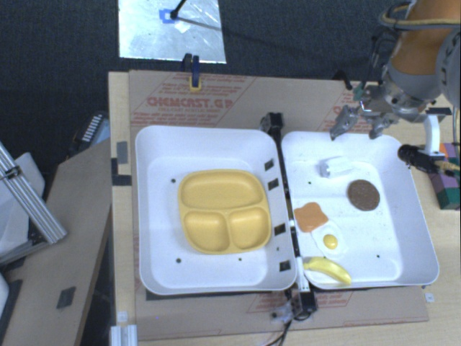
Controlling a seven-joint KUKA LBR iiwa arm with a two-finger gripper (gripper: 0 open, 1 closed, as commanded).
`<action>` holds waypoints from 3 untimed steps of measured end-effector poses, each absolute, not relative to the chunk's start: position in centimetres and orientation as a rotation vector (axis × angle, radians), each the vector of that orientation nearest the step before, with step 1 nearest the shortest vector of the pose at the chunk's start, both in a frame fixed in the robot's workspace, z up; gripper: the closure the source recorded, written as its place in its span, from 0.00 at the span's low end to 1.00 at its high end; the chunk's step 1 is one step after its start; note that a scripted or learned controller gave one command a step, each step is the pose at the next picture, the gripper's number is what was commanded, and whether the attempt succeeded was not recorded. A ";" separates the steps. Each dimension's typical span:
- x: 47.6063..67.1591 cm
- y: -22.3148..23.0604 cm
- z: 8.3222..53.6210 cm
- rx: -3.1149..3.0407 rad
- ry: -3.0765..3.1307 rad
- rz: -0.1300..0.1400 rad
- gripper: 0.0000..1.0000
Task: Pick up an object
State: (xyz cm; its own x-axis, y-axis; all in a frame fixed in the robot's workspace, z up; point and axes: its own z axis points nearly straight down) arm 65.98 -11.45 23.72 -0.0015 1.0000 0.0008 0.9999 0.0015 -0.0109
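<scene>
Cardboard sheet [216,92], far edge behind the left bin: red print, I read it as "CHEMCAST GP", last letters faint.
Cardboard, right far corner behind my gripper [359,127]: more red print, partly covered, not legible.
Cardboard, near edge under the bins: faint red print, too small to read.
Bins and items: no lettering I can make out.

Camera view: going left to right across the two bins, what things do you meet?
Yellow divided tray in the left bin → orange piece → fried egg → brown disc in the right bin. The banana and the clear item overlap these in order, so they are left out.
</scene>
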 end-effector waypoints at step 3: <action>66.1 -11.7 16.3 -2.220 -2.224 0.001 0.00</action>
